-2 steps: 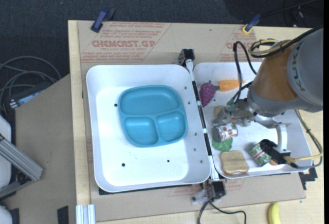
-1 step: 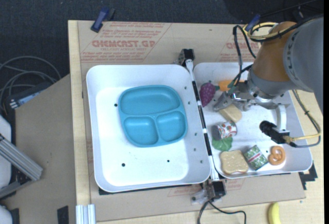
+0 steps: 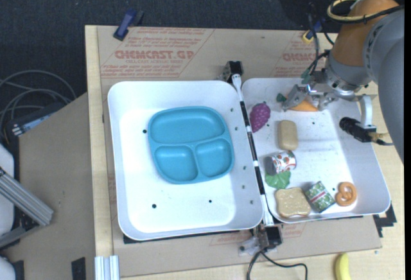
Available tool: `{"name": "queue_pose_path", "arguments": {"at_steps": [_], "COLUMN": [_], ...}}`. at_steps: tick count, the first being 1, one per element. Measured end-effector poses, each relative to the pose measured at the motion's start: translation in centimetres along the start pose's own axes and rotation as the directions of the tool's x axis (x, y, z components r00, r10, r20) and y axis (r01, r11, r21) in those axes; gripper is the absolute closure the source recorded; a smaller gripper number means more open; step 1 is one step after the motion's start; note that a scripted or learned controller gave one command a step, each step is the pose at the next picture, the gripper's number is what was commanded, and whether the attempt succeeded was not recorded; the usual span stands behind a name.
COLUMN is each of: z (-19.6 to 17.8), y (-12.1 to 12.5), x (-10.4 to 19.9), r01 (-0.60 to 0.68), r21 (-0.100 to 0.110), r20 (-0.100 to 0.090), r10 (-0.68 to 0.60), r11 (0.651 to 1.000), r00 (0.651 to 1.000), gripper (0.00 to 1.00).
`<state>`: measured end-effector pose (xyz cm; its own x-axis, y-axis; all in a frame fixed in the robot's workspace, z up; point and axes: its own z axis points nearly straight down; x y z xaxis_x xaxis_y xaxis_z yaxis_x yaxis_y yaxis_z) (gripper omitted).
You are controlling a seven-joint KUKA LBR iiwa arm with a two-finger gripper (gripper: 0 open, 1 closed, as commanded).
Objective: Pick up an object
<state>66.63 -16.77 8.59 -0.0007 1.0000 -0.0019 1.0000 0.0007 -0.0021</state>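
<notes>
Hand is positioned low at the far edge of the right bin, directly over an orange item; whether its fingers are apart or together cannot be told. Just beside, toward the divider, a purple grape cluster is placed. Nearer are listed a tan bread roll, a printed can, a green leaf, a toast slice, a green packet and a pretzel. The left bin is occupied by a blue divided tray.
</notes>
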Motion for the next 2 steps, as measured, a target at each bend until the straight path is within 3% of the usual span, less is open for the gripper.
{"name": "queue_pose_path", "arguments": {"at_steps": [1,2], "z": [-1.5,-6.4], "y": [0.3,-1.7], "x": [0.1,3.8], "r01": [0.004,0.001], "r21": [-0.005,-0.002], "r20": [0.001,-0.002], "r10": [-0.004,-0.001], "r11": [1.0,1.0], "r00": [1.0,1.0], "gripper": [1.0,1.0]}}
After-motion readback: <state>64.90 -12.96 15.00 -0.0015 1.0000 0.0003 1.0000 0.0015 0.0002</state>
